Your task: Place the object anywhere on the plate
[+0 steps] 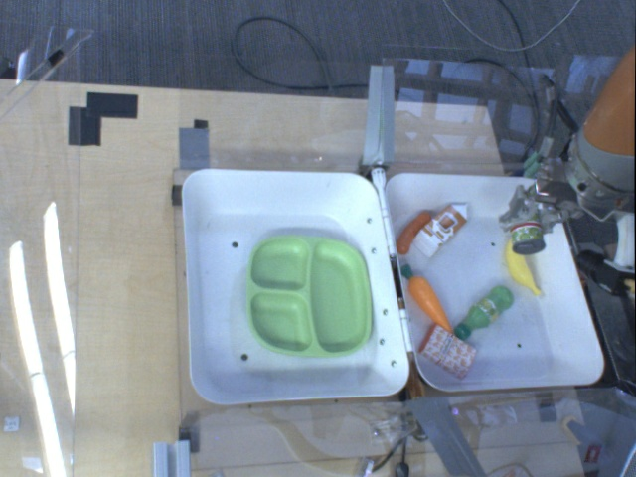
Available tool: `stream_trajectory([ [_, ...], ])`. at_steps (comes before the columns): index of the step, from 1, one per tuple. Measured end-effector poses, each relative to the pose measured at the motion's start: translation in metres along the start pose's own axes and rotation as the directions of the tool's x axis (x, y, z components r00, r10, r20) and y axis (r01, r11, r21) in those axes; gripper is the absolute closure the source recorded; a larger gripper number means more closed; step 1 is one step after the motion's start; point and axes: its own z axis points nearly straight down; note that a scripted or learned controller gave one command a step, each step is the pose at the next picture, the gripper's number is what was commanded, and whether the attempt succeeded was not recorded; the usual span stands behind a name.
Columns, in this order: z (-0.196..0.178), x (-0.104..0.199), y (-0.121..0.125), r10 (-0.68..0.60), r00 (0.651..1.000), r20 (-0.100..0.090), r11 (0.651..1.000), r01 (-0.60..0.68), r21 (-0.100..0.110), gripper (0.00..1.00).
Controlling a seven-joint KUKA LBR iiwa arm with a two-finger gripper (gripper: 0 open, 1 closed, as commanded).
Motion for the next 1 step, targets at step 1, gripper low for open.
stream_trajectory([
  [1, 0.0527, 0.0739, -0.022, -0.135, 0.991, -0.002, 0.991, 0.135, 0.003, 1.0],
])
